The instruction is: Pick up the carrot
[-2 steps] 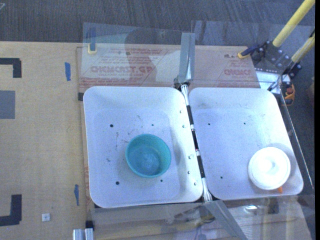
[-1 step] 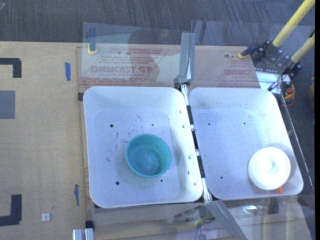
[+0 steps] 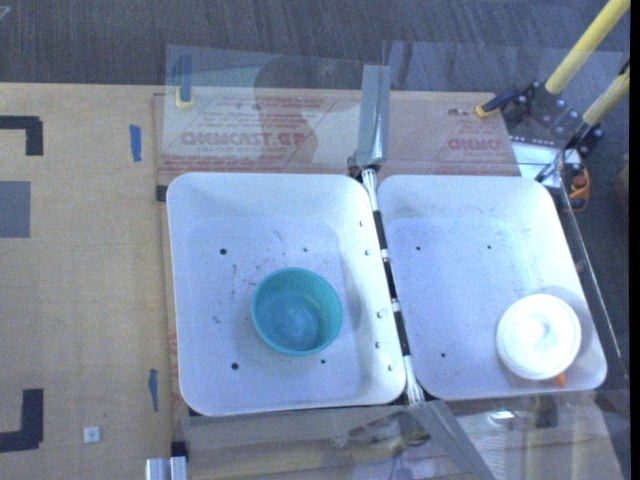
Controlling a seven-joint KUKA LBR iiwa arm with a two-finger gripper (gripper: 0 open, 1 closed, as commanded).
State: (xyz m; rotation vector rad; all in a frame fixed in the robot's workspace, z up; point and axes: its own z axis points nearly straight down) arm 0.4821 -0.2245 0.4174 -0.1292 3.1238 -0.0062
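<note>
Nearest the camera, two shallow white plastic bins are sitting side by side on the pale wooden counter (image 3: 80, 298), their inner rims touching along a metal divider strip (image 3: 390, 288). In the near right corner of the right bin (image 3: 470, 228), a round white plastic lid-like disc (image 3: 538, 334) is lying flat. A small sliver of what is likely the orange carrot (image 3: 560, 379) is peeking out from under the disc's near right edge, close to the bin wall; the rest of it is lying hidden beneath the disc.

In the left bin (image 3: 200, 218), a round teal plastic cup (image 3: 296, 311) is standing upright, mouth up, slightly toward the near side and well apart from the disc.

Farther back, a clear plastic panel (image 3: 270, 98) is leaning over brown cardboard with red print (image 3: 240, 138). Strips of blue tape (image 3: 135, 143) are sticking to the counter on the left. At the far right, two yellow rods (image 3: 595, 33) are slanting up from a black clamp (image 3: 545, 108), with dark grey carpet (image 3: 250, 8) lying beyond.
</note>
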